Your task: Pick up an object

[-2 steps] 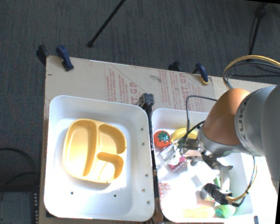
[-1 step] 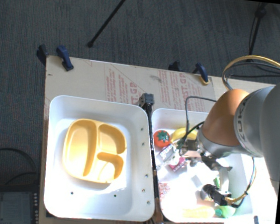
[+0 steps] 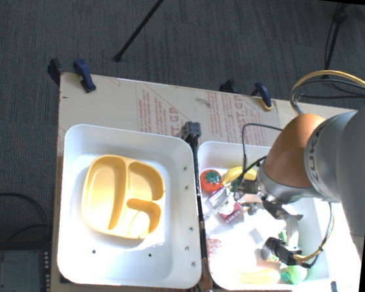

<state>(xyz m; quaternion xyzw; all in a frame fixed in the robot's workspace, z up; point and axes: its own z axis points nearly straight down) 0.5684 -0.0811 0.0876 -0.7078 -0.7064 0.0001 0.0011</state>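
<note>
You'll find the packet, red and white, on the floor of the right bin, close to its left wall and about midway between the far and near edges. The gripper is low over that bin, just beside the packet's far-right side; you cannot tell from this angle whether it is released or clenched, nor whether it touches the packet.

Just beyond the packet, toward the bin's far-left corner, a red tomato lies, with a yellow thing beside it, partly under the arm. Along the near edge lies a pale orange piece, and a green thing sits next to it, toward the near-right corner.

In the left bin a yellow divided plate lies flat near the middle. Both bins rest side by side on the bench.
</note>
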